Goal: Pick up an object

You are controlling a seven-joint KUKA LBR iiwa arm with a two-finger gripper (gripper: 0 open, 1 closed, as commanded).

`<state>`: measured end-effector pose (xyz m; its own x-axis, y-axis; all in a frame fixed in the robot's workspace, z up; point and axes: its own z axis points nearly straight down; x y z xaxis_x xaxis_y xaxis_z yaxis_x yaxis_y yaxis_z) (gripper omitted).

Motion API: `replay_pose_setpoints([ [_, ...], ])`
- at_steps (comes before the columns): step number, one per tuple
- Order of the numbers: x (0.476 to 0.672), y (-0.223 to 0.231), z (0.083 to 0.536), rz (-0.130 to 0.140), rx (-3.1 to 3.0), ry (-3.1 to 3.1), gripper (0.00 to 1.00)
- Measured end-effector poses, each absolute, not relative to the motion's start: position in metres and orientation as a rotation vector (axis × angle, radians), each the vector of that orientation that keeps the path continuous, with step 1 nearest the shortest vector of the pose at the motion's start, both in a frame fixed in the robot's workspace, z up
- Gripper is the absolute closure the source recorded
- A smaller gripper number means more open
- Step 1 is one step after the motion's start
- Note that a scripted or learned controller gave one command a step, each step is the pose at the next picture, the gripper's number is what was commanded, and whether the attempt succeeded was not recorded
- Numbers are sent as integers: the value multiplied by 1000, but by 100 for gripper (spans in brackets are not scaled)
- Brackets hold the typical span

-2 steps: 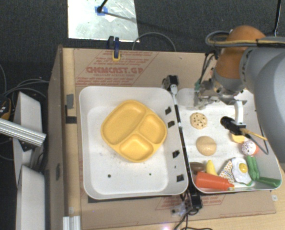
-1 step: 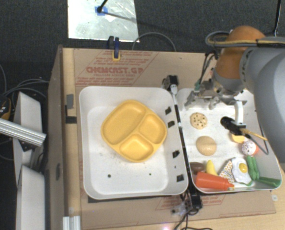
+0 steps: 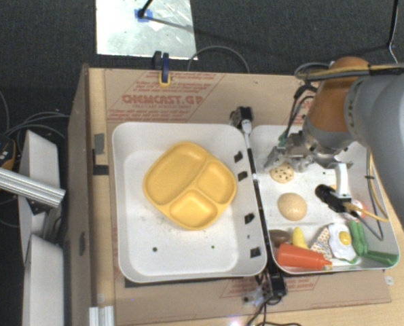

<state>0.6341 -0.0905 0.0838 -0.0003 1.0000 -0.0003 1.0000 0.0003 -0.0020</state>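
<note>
A: Which object is being gone for, and where is it placed?

B: The cookie (image 3: 281, 174) is judged the likeliest target. It is seen flat on the floor of the right bin (image 3: 392, 236), near the divider side, with the gripper (image 3: 288, 156) poised just above and touching or nearly touching its upper edge.

A: Can the grip be confirmed?

B: No. Nothing is seen between the fingers, and whether they are apart or together cannot be told.

A: What is found around it?

B: An egg-shaped piece (image 3: 292, 206) is set just below the cookie. Further down, a carrot (image 3: 302, 257), a fried egg (image 3: 341, 239) and a green pod (image 3: 364, 243) are crowded along the near wall. A yellow divided plate (image 3: 189, 184) is held in the left bin (image 3: 137, 250), well apart.

A: What could go wrong?

B: The cookie is thin and flat, so it could be slid along the floor rather than lifted. The egg-shaped piece could be nudged if the descent is taken slightly low.
</note>
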Motion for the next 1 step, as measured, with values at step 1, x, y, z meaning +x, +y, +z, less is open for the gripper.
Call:
replay_pose_setpoints([
  [1,661,-86,86,-6,-2218,-2230,0],
])
